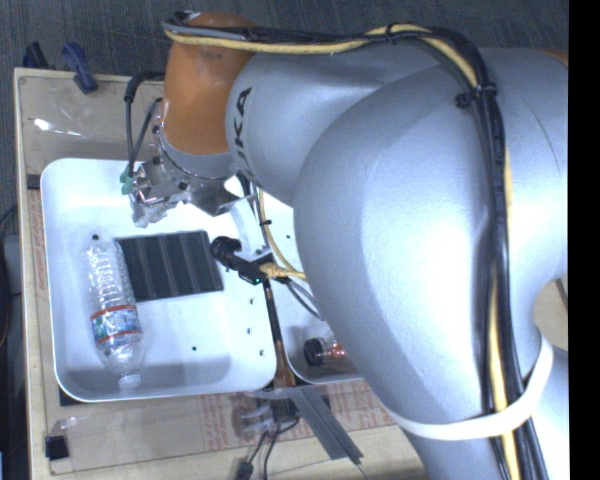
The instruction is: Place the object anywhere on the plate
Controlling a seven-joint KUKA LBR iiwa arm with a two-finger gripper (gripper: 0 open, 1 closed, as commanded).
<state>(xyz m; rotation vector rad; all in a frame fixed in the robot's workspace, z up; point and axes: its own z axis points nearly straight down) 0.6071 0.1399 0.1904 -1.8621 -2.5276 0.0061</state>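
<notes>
The grey arm (400, 218) is filling most of the camera view, bending in from the right with its orange band (205, 93) sitting above the near corner of the left bin (65, 188), the landmark here. Inside that bin, a dark ribbed plate (170, 265) is lying flat near the middle, and a clear plastic water bottle (110, 308) is lying on its side just beside the plate, along the edge farther from the arm, its cap end pointing toward the bin's lower wall. The gripper (148, 200) is hanging over the bin's upper part, just above the plate's top edge and apart from the bottle; whether it is released or clenched cannot be told, since the tip is small and cluttered with cables, and nothing is visibly sitting in it. Judging from this, the bottle is not yet on the plate. The risks look plain: a smooth, round bottle may be slipping or rolling out of a pinch, a descent here may be landing on the plate instead, and the bin wall close by the bottle may be crowding the approach.
</notes>
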